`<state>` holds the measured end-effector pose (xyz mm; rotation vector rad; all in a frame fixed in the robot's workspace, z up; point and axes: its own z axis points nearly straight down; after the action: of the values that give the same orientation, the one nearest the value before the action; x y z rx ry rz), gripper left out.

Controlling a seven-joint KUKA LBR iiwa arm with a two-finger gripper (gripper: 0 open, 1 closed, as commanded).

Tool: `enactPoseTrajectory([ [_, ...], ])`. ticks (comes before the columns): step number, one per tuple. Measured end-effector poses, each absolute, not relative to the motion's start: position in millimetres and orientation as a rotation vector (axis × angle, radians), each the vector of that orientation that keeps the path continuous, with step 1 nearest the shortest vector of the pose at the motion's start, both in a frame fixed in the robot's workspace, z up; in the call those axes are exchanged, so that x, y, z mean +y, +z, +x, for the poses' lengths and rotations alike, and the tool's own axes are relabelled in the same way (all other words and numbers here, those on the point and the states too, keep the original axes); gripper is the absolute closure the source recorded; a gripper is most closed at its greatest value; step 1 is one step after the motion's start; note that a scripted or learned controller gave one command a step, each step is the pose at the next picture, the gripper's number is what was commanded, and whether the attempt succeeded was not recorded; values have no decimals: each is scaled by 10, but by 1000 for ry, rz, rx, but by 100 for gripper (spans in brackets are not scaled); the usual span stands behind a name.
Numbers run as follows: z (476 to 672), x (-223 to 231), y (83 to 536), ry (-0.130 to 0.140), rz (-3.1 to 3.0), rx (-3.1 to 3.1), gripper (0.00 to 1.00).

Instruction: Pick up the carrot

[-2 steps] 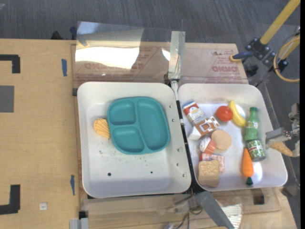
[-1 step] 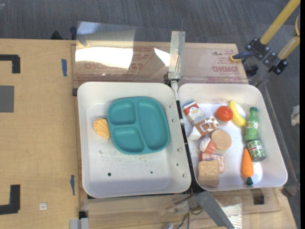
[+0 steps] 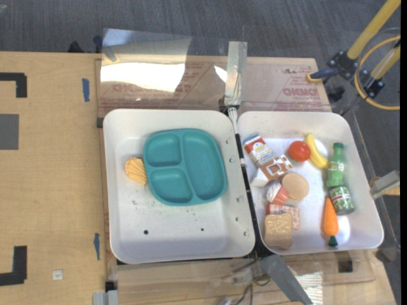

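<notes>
- The carrot [image 3: 329, 218] lies in the right bin [image 3: 372, 224], in the near right corner, close to the right wall.
- It lies roughly lengthwise along that wall, its orange body toward the far side and its green tip toward the near rim.
- The green tip lies against a small white patch that I cannot identify.
- Just beside the carrot's upper end is a green bottle [image 3: 337, 176], which lies flat along the same wall. The two look to be touching or nearly so.
- Left of the carrot, with a strip of bare bin floor between, sit a round tan bun [image 3: 295, 186] and a brown cracker-like slab [image 3: 280, 229].
- Farther back in that bin are a yellow banana [image 3: 316, 150], a red tomato [image 3: 299, 150] and a red-and-white carton [image 3: 257, 150], crowded together.
- The left bin [image 3: 117, 196] holds a teal divided plate [image 3: 184, 167], with a small yellow shell-shaped piece [image 3: 135, 169] touching the plate's left edge.
- Both bins stand side by side on the cardboard-covered worktop [image 3: 44, 170].
- I cannot tell whether my gripper is apart or together.
- Nothing is touching the carrot from above, and it rests on the bin floor.
</notes>
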<state>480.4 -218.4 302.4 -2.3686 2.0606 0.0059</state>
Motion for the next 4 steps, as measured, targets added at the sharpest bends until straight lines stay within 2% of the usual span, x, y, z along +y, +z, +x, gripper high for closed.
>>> enactPoseTrajectory([
  [1, 4828, -2171, 3142, -3, -2363, 2060, 100],
  [2, 5593, -2116, 4908, -18, -2531, 1850, 100],
  [3, 4911, -2139, 3014, 11, -2784, 1448, 100],
  [4, 4940, -2120, 3143, -1, -2781, 1447, 100],
])
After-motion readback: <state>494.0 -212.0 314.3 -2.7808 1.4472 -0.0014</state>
